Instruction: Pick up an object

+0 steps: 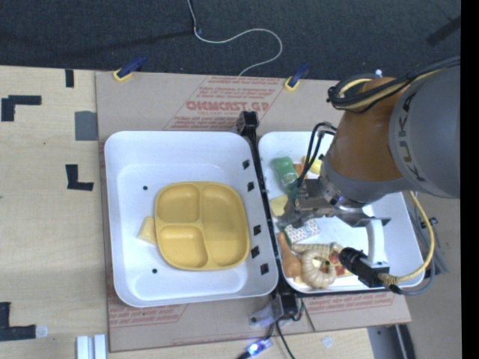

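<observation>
The right bin (397, 283) is crowded: a green object (284, 170) beyond the fingers (298, 214), a bagel-like ring (318, 268) and small clutter just below them. The left bin (127, 200), past the divider, offers open floor around a yellow divided plate (202, 225).

Even, bright overhead light, soft shadows, slightly grainy, mildly blurred picture

Yellow divided plate (202, 225), flat, left bin (127, 155)

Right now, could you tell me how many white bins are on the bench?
2. The left bin holds a yellow divided plate; the right bin sits beside it, partly covered by the arm, which may hide items inside.
</observation>
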Robot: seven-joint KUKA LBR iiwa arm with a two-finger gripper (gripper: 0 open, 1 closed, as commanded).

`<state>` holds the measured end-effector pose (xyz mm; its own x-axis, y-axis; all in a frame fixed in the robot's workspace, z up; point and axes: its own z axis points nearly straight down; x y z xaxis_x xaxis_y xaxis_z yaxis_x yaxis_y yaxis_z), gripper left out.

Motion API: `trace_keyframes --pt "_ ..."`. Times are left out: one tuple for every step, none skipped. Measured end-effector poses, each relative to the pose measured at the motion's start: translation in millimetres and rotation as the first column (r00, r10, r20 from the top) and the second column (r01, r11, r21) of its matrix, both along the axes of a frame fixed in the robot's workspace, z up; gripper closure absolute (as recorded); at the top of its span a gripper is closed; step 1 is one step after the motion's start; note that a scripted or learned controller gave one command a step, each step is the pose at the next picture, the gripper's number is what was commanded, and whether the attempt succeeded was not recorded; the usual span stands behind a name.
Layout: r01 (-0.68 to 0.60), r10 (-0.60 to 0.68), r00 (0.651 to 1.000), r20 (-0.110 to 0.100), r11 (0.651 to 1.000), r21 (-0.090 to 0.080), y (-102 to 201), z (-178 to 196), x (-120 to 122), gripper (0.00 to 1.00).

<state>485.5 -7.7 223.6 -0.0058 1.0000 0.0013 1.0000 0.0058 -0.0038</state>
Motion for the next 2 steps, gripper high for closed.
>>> trace_keyframes --pt "-0.001 0.001 1.0 0.002 1.0 0.0 46.2 9.6 4.0 1.0" --pt "0.003 -0.003 1.0 0.001 1.0 -0.001 40.1 9.4 10.6 1.0"
